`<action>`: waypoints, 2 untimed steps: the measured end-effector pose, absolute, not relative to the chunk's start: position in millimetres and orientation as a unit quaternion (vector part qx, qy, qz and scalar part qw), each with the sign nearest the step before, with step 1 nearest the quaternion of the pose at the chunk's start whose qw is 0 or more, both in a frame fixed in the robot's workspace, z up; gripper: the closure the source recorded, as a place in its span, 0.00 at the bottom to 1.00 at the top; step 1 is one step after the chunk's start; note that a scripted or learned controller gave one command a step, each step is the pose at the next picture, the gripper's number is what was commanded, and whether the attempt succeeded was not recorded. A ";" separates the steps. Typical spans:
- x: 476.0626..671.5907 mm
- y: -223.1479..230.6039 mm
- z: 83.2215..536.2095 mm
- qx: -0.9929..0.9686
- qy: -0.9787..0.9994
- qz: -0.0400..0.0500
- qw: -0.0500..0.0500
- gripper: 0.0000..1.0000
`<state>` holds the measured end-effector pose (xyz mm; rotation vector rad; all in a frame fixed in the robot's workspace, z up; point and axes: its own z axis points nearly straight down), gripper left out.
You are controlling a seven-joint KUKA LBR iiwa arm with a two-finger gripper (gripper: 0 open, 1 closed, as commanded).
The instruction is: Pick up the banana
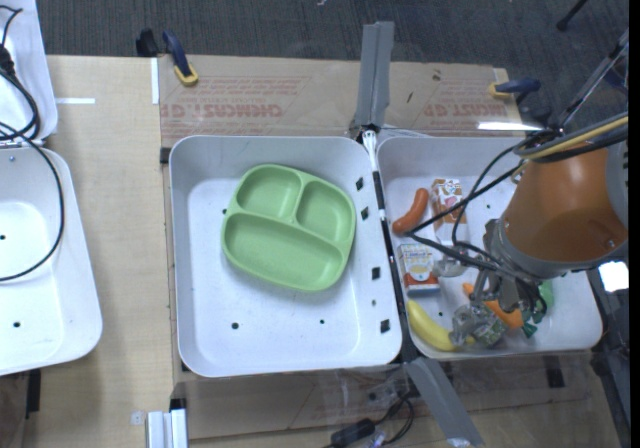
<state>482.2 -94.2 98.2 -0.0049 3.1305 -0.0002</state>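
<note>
The banana (430, 327) is lying in the right bin (575, 336), near its front left corner, running at a slant from upper left to lower right, its lower end close beside a greyish crumpled object (482, 330); the tool (488, 314) is hanging low over that same corner, just to the banana's right, and I cannot tell how it is set because the wrist and cables are hiding it; nothing is showing the banana as gripped

The arm (560, 211) with its orange band is reaching in from the right and covering much of the right bin; behind the banana a small printed packet (417, 263) is sitting, with a toy sausage (410, 212) further back and a second packet (447, 194) near it; an orange item (505, 314) is peeking out beside the tool; the left bin (200, 336) is carrying 1 green divided plate (290, 227), well apart from the action; both bins are resting on the bench (120, 96)

Judging the fruit: it is likely light and fairly stiff, with a smooth curved skin that could be slipping or rolling under a pinch; taking it across its thick middle, at right angles to its length, seems safest; the near wall and neighbouring clutter are leaving little room, so a nudged miss is a real risk
</note>
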 end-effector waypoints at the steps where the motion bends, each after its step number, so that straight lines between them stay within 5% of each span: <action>1: 504.5 -154.0 306.0 0.002 1.000 0.001 0.000 0.00; 2: 485.6 -98.6 257.4 -0.049 0.999 0.001 -0.001 0.00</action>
